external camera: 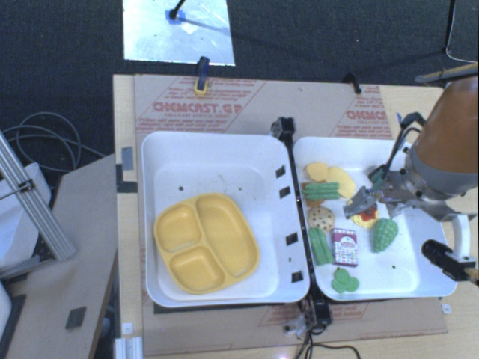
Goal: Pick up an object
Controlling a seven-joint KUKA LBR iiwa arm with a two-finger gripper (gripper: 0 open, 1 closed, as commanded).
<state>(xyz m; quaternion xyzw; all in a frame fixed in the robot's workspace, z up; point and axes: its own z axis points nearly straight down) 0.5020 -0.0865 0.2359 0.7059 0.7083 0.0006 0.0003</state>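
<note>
Just beneath the gripper (362,203) lies a red-and-yellow toy (365,217).

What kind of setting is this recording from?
Likely a robotics lab set up for picking trials: a robot arm reaches over two white bins, one holding toy food, the other a yellow divided tray, with cables on the floor.

Bench (127,223) bears two white bins (217,152) side by side.

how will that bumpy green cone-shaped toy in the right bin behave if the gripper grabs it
The bumpy green cone-shaped toy looks like moulded plastic, so it is probably light and stiff. Its knobbly, tapering sides may slip from flat fingers. Lying loose in the right white bin, it could roll when nudged.
</note>
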